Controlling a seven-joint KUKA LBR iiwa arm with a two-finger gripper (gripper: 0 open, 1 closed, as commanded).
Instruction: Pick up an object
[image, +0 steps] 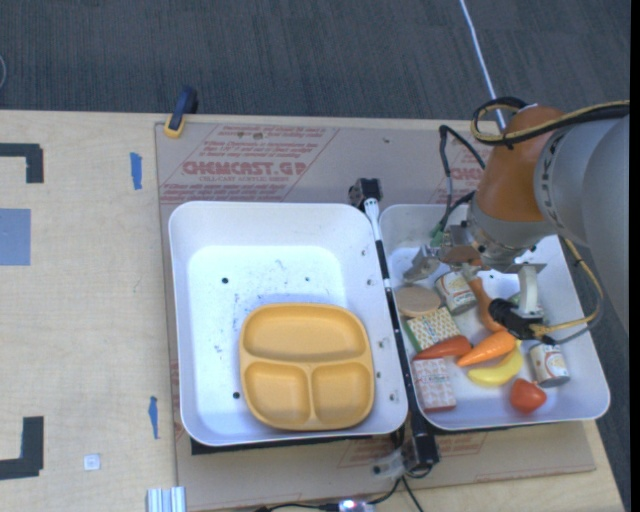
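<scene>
My gripper hangs low over the far left part of the right bin, below the orange band of the wrist. Under and beside it lie several toy foods: a small can, a round tan biscuit and a checked cracker. Nearer the front are a red pepper, an orange carrot, a yellow piece, a red tomato, a second small can and a pink wafer pack. Nothing is visibly lifted.
The left bin holds a yellow divided plate at its front. The shared wall between the bins runs just left of the gripper. Both bins rest on a cardboard sheet on the wooden bench.
</scene>
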